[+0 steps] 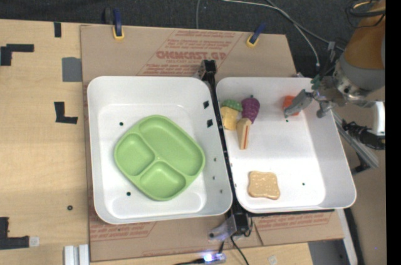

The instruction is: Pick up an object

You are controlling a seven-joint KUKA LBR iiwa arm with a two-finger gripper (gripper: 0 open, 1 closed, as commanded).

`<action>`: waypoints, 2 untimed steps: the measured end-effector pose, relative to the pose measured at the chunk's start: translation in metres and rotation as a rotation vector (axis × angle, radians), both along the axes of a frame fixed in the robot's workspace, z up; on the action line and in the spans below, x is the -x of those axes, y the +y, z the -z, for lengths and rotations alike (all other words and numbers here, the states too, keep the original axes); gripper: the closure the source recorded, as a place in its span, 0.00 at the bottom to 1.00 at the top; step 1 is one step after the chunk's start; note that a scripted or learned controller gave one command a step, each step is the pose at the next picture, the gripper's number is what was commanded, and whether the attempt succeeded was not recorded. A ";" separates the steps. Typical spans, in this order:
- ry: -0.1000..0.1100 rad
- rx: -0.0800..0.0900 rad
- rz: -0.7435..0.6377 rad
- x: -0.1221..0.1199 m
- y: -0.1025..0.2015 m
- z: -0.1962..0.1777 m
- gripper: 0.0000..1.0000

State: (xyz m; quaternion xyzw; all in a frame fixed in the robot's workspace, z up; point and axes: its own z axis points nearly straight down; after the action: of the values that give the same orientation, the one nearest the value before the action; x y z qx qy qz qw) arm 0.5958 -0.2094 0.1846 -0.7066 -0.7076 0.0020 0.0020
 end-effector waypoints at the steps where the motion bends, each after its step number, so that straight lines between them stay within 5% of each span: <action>1: 0.001 0.000 -0.001 -0.006 0.001 0.062 0.00; 2: -0.004 0.001 -0.002 -0.007 0.002 0.048 1.00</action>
State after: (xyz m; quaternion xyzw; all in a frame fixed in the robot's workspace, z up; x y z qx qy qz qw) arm 0.6032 -0.2077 0.1367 -0.7059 -0.7083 0.0009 0.0004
